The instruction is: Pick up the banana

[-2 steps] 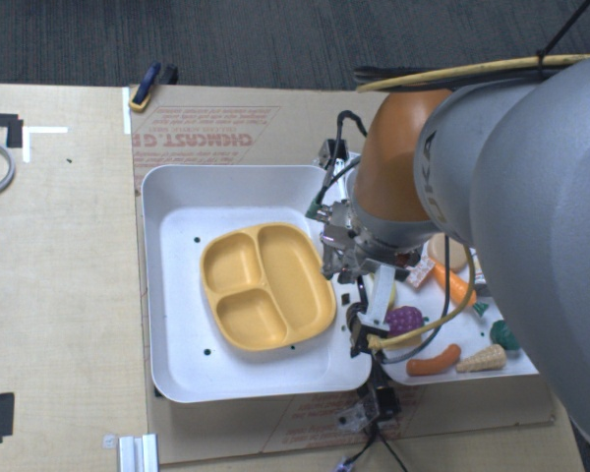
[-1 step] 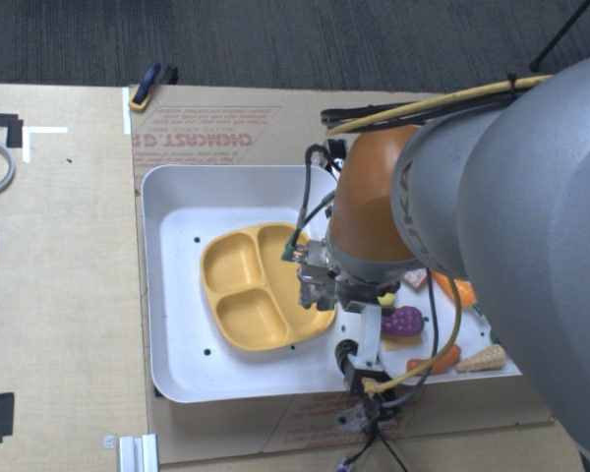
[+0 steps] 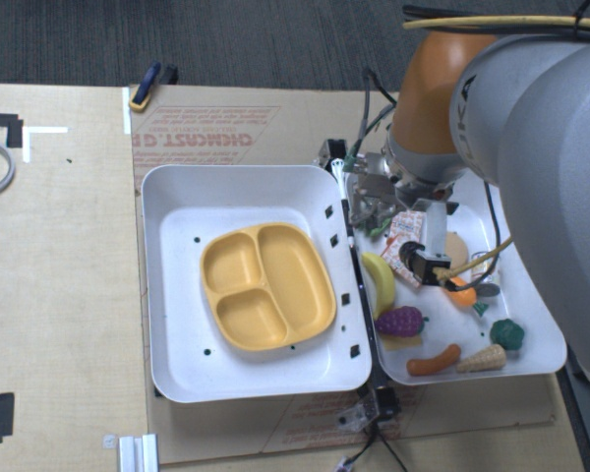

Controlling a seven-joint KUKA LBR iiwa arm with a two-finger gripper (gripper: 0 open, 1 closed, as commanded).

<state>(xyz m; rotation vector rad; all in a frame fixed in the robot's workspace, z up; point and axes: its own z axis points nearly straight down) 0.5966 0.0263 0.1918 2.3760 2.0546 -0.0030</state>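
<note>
Two shallow white bins stand side by side on the bench. One yellow plate (image 3: 265,288) with three compartments lies in the middle of the left bin (image 3: 172,293). My gripper (image 3: 372,207) hangs over the far left corner of the right bin (image 3: 439,334). It is largely hidden beneath my own wrist, so I cannot tell whether it is open or closed.

One banana (image 3: 379,281) lies along the right bin's left wall, just nearer than the gripper. One purple bunch of grapes (image 3: 400,321) touches the banana's near end. Along the near edge lie one orange sausage-like piece (image 3: 434,363) and one pale cone (image 3: 482,360), end to end. One dark green piece (image 3: 506,334) sits toward the near right corner.

One red-and-white packet (image 3: 405,232), one round tan piece (image 3: 456,249) and one orange piece (image 3: 461,294) are partly covered by my hardware and hard to identify. Much of the right bin's right wall is cut off by my arm.
</note>
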